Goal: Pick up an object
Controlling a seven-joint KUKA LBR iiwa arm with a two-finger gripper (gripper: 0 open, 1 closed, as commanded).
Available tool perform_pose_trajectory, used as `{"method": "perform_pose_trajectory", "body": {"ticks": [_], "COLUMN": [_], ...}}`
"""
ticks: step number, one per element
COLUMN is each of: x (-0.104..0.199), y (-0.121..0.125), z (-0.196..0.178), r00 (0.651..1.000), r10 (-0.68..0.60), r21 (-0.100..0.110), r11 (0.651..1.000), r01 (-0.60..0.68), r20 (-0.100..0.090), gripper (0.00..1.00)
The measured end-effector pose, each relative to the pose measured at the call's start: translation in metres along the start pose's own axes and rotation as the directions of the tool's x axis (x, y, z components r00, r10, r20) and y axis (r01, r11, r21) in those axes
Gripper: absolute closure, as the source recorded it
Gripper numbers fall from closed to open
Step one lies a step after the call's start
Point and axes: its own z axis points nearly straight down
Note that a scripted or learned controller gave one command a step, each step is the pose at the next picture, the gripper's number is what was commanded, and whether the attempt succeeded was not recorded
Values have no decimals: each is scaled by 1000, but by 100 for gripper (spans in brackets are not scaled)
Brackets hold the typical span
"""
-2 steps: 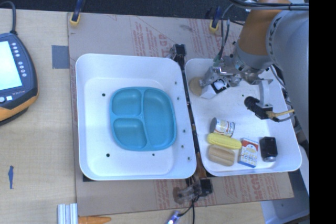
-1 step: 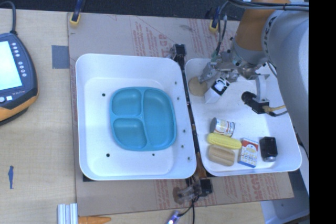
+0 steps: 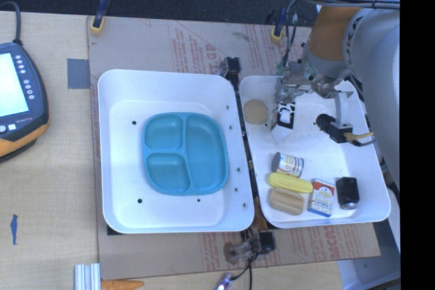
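A single fixed camera hangs above the counter [image 3: 54, 214] and looks down at a slant, with its far edge toward a dark floor at the top of the frame. It sits far enough back to take in both white bins whole: the left bin [image 3: 115, 146] lies near the middle of the picture, and the right bin [image 3: 370, 173] is just beside it. The arm [image 3: 340, 24] comes in past the right bin, large and close to the lens. A handheld screen unit [image 3: 17, 98] lies well left of the left bin.
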Motion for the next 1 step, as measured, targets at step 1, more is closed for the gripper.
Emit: {"method": "perform_pose_trajectory", "body": {"ticks": [1], "x": [0], "y": [0], "z": [1], "r00": [1000], "r10": [-1], "r21": [1], "r11": [1000], "r01": [1], "r20": [0], "gripper": [0]}}
